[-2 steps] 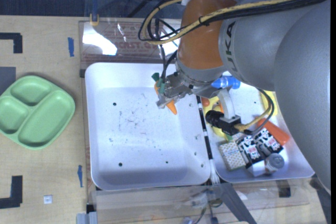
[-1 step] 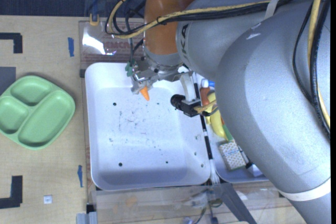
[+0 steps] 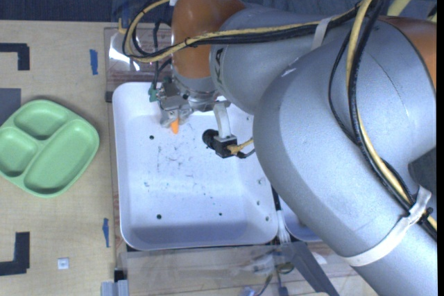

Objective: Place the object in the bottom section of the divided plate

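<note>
While the big grey arm (image 3: 333, 135) fills the right side, the near part of the white bin (image 3: 201, 218) shows a bare floor with a few dark specks and faint scuff marks. Left of the bin, out on the wooden bench (image 3: 48, 246), sits a green divided plate (image 3: 47, 147) with three sections, one long one and two small ones, and it is well apart from the bin. Farther back in the bin, the gripper (image 3: 173, 114) points down near the far left corner. A small orange object (image 3: 175, 125) pokes out right at its tip, just above the bin floor. It looks pinched there, but I cannot tell for sure how wide the fingers are. A black part with a yellow wire (image 3: 220, 143) hangs just right of the gripper. Past that, the orange band (image 3: 198, 28) of the arm sits over the far edge of the bin, with black and yellow cables (image 3: 149, 17) looping beside it
</note>
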Motion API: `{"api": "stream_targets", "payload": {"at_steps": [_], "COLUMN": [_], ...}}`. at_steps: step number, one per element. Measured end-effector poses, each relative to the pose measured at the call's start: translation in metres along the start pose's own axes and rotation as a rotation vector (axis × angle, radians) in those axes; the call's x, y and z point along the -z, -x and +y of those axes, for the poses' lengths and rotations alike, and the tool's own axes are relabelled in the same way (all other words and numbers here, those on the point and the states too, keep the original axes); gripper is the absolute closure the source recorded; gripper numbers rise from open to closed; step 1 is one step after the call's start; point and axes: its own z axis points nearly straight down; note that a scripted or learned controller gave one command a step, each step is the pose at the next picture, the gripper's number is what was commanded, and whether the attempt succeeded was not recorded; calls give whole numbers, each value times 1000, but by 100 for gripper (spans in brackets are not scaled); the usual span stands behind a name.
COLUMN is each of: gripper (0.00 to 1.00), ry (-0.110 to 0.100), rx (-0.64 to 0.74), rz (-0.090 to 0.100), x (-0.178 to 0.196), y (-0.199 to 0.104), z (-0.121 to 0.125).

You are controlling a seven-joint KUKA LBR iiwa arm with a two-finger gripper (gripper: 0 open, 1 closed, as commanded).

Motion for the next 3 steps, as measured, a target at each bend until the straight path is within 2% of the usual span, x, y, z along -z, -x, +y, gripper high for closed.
{"api": "stream_targets", "payload": {"at_steps": [1, 2, 3], "gripper": [100, 100, 100], "ry": [-4, 8, -3], "rx": [5, 102, 209], "rz": [-1, -5, 0], "x": [10, 37, -5], "y": [-3, -10, -16], "z": [-1, -16, 10]}}
